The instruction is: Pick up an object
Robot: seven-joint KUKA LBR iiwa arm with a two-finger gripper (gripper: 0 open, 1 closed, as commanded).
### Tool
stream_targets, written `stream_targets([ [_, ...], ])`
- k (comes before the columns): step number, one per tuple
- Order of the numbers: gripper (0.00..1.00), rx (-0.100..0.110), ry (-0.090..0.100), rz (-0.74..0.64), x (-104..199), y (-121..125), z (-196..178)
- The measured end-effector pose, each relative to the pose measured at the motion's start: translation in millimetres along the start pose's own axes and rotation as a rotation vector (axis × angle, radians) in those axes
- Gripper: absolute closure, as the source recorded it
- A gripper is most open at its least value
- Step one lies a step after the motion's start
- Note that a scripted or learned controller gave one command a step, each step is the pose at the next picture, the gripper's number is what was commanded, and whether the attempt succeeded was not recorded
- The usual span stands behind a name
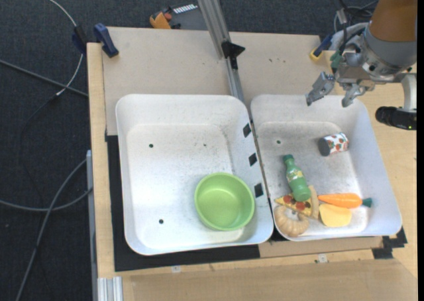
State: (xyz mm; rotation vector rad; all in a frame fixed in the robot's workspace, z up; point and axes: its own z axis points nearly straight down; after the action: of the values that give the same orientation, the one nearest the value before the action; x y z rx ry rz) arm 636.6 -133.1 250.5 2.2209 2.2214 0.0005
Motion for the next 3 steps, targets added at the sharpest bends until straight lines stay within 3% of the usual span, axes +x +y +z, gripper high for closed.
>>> stream_targets([
  [3,0.00,0.005,0.001,0.000,-7,1,151],
])
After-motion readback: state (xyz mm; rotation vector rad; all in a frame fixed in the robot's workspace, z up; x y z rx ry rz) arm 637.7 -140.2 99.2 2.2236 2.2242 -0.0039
